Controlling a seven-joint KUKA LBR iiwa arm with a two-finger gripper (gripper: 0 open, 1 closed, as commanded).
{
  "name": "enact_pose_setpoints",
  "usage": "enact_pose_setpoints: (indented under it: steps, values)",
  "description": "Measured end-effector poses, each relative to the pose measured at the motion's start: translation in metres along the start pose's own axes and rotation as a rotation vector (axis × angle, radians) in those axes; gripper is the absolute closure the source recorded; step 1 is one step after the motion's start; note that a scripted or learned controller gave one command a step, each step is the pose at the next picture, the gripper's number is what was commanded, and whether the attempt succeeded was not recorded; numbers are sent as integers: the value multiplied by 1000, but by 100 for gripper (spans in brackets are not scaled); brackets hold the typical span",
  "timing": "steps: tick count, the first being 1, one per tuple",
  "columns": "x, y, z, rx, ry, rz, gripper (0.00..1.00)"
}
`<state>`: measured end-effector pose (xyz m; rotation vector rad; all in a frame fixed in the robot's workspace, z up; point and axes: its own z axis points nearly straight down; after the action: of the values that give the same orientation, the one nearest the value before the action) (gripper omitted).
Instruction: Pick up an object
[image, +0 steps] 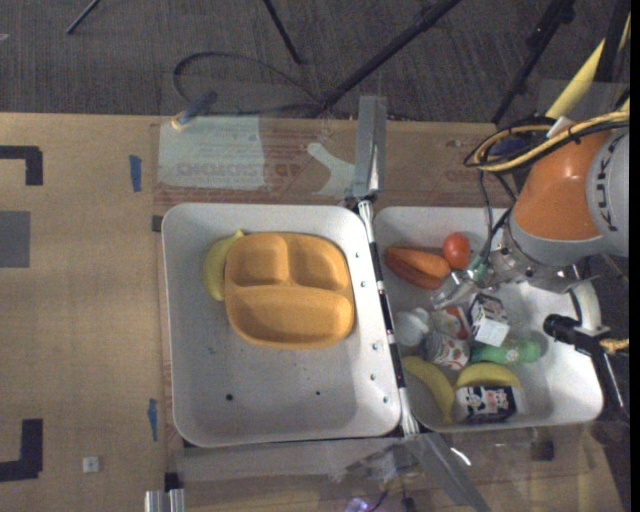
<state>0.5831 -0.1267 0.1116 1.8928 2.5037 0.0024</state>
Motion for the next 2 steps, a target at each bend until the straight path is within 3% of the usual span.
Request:
enact_pose_setpoints:
  steps: [1, 2]
  values:
    - [-12, 56, 27, 48, 4, 83, 0]
    - [-16, 66, 28, 64, 3, -4, 0]
